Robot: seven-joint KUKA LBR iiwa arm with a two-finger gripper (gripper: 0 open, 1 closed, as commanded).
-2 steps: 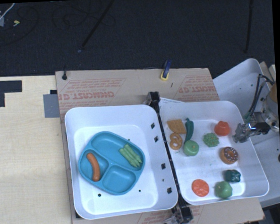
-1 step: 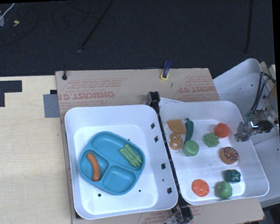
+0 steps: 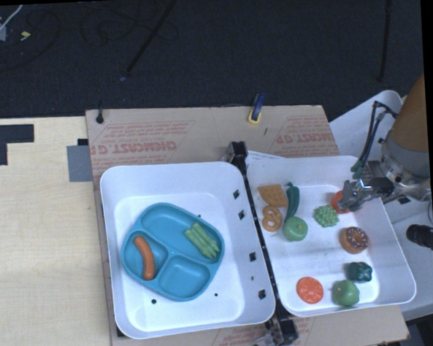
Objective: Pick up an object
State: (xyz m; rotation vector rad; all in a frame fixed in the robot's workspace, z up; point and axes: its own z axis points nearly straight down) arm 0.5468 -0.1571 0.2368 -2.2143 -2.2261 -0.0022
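Observation:
My gripper (image 3: 355,191) hangs low over the right bin's (image 3: 397,252) far right part. It is right beside a small red object (image 3: 338,201) that it partly hides; I cannot tell whether they touch. A light green broccoli piece (image 3: 325,216) lies just left of the red object. A chocolate donut (image 3: 354,239) sits below the gripper. Further left are a green apple (image 3: 295,229), a dark green cucumber (image 3: 292,198), a pretzel (image 3: 271,218) and a tan waffle (image 3: 273,194).
At the right bin's near edge lie an orange round fruit (image 3: 309,290), a green lime (image 3: 346,293) and a dark green pepper (image 3: 359,272). The left bin (image 3: 130,188) holds a blue divided plate (image 3: 175,281) with a sausage (image 3: 145,256) and green beans (image 3: 203,239).

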